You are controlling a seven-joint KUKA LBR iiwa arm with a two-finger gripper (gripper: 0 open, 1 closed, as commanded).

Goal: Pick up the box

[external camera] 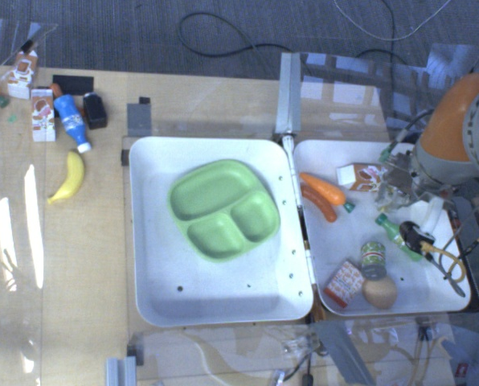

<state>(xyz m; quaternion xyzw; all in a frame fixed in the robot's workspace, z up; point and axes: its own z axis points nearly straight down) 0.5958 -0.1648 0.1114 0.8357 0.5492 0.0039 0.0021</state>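
A small red patterned box (pixel 345 283) lies near the front edge of the right bin (pixel 440 296), beside a can (pixel 374 257) and a brown round item (pixel 379 293). A white and brown carton (pixel 362 176) lies at the back of the same bin. My gripper (pixel 402 190) hangs low over the right bin's back right part, just right of the carton and well behind the red box. The grey wrist with its orange band (pixel 455 125) covers the bin's right side.
Two orange carrots (pixel 323 193) lie by the divider and a green bottle (pixel 399 235) lies under the gripper. The left bin (pixel 151 296) holds a green divided tray (pixel 223 208). A banana (pixel 69 177), blue bottle (pixel 71 122) and small cartons (pixel 42 113) sit on the bench at left.
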